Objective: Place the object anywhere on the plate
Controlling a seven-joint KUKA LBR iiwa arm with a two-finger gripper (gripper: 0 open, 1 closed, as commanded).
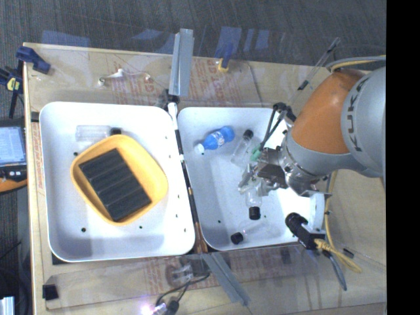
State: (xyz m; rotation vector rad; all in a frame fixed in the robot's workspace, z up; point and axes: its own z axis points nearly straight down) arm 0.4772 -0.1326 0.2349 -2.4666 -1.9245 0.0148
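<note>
Right bin (216,235), clear bottle (248,151) just beside jaws (256,179), jaw state unclear, plate (118,179) in left bin (59,235).

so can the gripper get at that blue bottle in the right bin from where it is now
Probably yes. The blue bottle lies on its side on the right bin's floor with bare floor around it, up and left of the gripper. Only clear plastic items sit near the gripper, off that path.

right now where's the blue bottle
The blue bottle lies on its side in the right bin, near that bin's upper left corner, up and to the left of the gripper.
</note>
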